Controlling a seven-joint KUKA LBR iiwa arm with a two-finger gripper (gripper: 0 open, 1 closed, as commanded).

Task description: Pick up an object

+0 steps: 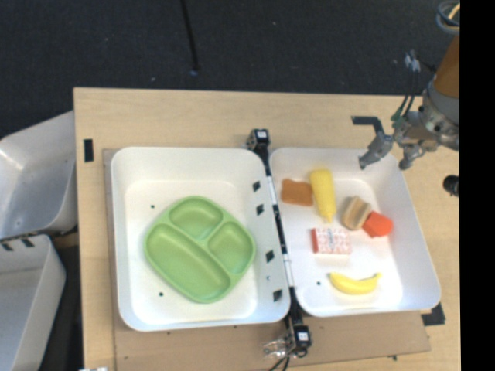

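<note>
In the right bin (pixel 410 207) lie a brown bread slice (pixel 296 192), a yellow bottle (pixel 323 193), a tan roll (pixel 355 212), an orange-red block (pixel 377 225), a red-and-white packet (pixel 332 240) and a banana (pixel 354 283). My gripper (pixel 390 157) hangs open above the bin's far right corner, with nothing between its fingers (pixel 371 153). It is well apart from all the objects, up and to the right of the bottle.
The left bin (pixel 124 207) holds a green divided plate (pixel 200 248). A black clip row (pixel 271 215) runs along the seam between the bins. The arm's wrist (pixel 437 110) enters at the right, over the bench (pixel 155 114).
</note>
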